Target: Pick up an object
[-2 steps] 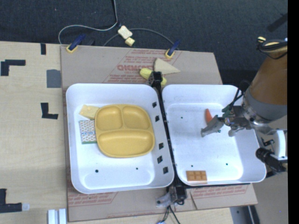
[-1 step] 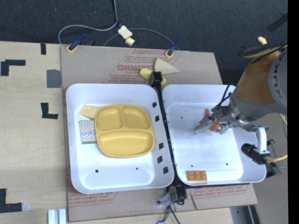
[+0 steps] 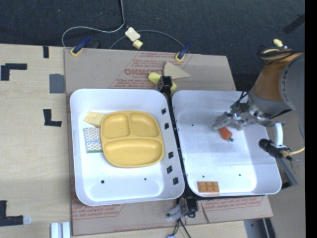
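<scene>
In the right bin (image 3: 198,152) my gripper (image 3: 224,125) hangs low over the upper middle of the floor, reaching in from the right. A small orange-red object with a green tip (image 3: 227,134) lies right under and beside the fingertips. I cannot tell whether it is between them. A brown waffle-like block (image 3: 208,186) lies near the right bin's front edge.
The left bin (image 3: 89,182) holds a yellow divided plate (image 3: 132,138), with a pale yellow piece (image 3: 92,118) and a patterned card (image 3: 92,139) at its left. Black clips run along the divider (image 3: 171,133) between the bins. Cables and clamps lie behind the bins.
</scene>
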Available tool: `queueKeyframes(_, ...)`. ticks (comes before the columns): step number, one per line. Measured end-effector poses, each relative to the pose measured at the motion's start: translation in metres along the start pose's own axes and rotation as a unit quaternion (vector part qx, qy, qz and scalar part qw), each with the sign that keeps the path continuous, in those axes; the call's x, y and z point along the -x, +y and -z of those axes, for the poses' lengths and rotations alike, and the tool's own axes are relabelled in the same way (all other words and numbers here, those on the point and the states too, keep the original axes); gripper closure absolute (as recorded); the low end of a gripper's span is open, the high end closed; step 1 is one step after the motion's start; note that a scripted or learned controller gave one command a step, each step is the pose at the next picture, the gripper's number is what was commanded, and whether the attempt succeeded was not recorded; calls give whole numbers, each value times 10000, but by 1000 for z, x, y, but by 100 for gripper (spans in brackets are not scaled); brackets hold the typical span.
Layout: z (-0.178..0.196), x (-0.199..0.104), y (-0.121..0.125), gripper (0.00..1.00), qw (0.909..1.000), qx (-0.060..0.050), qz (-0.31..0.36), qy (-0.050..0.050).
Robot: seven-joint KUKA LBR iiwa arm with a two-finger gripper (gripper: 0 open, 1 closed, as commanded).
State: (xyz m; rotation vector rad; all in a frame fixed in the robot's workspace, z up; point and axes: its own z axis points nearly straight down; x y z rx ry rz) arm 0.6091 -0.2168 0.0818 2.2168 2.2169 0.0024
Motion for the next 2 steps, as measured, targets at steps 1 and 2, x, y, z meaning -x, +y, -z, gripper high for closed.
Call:
queueKeyframes(1,16,-2,0,100,10000,25,7,-12)
queueKeyframes(2,50,-64,60,100,10000,-32,37,23)
